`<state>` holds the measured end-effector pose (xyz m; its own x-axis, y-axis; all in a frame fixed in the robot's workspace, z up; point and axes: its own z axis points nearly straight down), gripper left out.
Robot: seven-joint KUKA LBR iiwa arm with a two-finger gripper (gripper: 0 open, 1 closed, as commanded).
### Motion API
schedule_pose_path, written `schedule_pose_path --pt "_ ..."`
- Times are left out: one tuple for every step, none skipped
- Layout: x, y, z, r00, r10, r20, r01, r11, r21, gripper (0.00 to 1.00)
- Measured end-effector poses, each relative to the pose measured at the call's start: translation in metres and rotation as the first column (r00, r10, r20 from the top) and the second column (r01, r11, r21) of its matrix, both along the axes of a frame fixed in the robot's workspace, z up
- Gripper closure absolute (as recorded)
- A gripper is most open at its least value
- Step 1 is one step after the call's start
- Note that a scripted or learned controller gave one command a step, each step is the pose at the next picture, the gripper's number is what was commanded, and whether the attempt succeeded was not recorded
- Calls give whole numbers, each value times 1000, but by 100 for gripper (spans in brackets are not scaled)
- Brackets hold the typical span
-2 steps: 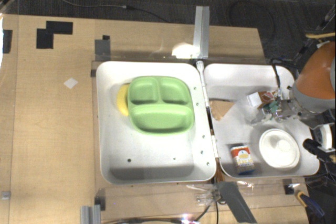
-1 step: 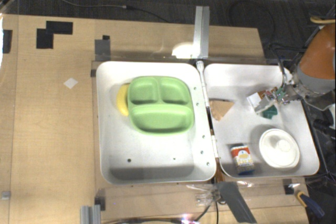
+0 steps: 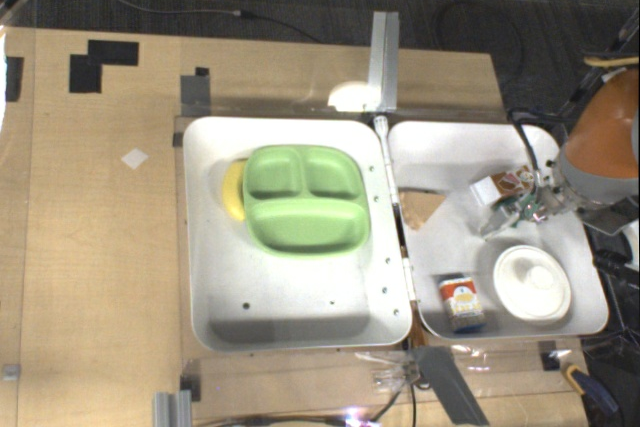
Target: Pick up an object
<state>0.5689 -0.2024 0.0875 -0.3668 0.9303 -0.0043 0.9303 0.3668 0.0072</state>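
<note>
In the right bin my gripper hangs low near the middle, its wiring and small white housing visible above the floor. A white round bowl sits just below it in the picture, toward the front right corner. A small box with a red label lies at the front left of that bin. Near the bin's left wall lies a flat brown piece. In the left bin a green divided plate lies over a yellow object, which peeks out at its left edge.
The grey arm with its orange band comes in over the right bin's right rim. A metal divider post stands behind the seam between the bins. Cables run along the bench's right and front edges.
</note>
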Motion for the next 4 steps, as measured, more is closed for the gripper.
schedule_pose_path --pt "55 -2 26 997 76 1 -76 997 -2 0" --pt "38 -4 45 1000 8 -1 -8 1000 0 0" --pt "4 -3 0 994 106 0 -106 994 -1 0" --pt "-66 4 47 999 32 1 -32 999 3 0"
